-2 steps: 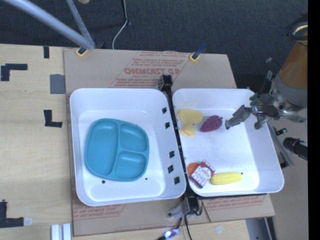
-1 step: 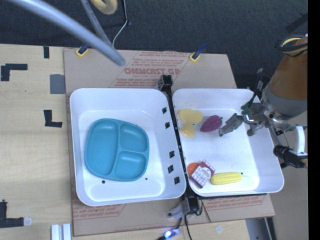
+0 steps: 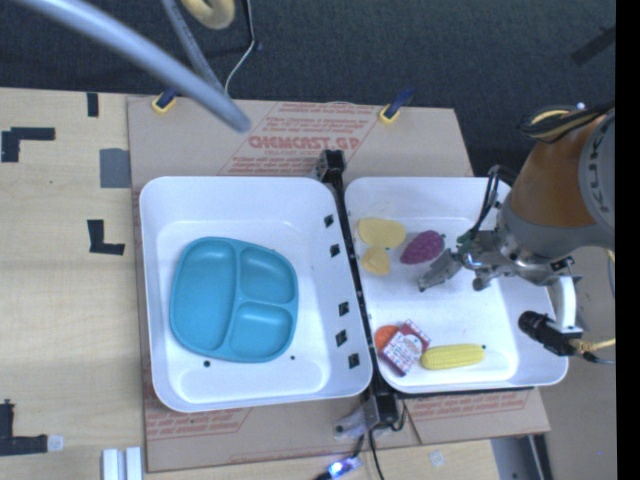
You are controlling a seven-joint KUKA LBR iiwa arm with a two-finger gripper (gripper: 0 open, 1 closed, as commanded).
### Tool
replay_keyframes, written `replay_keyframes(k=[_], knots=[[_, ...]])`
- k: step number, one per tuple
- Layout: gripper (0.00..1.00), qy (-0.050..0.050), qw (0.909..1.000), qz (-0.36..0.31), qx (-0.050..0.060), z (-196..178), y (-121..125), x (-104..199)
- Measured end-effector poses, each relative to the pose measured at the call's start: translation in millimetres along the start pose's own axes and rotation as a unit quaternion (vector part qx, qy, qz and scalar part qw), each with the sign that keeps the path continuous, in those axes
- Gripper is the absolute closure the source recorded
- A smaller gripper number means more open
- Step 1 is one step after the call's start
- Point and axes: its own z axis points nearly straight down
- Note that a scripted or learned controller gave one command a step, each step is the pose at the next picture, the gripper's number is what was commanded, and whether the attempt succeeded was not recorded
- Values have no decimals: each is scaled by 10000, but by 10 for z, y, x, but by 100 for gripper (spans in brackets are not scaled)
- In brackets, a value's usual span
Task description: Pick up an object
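In the right bin (image 3: 500, 208) lie a purple grape bunch (image 3: 423, 246), a yellow fruit (image 3: 380, 232) with a smaller yellow piece (image 3: 376, 260) below it, a red-and-white packet (image 3: 402, 349) and a corn cob (image 3: 452, 356). My gripper (image 3: 460, 275) hangs over the middle of this bin, open, just right of the grapes. Its left finger (image 3: 434, 274) points toward the grapes without visibly holding them. Nothing sits between the fingers.
The left bin (image 3: 160, 208) holds a blue divided plate (image 3: 235, 298). A black divider strip (image 3: 345, 268) runs between the bins. A grey pole (image 3: 120, 33) crosses the top left. The arm's wrist and orange band (image 3: 560, 183) stand over the right bin's right side.
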Motion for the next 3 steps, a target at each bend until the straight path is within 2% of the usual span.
replay_keyframes(k=[1, 2, 3], knots=[[0, 2, 10000, -2, -1, 595, -53, 94], [100, -2, 10000, -8, -18, 462, -42, 94], [100, -10, 10000, -5, -52, -152, -91, 107]])
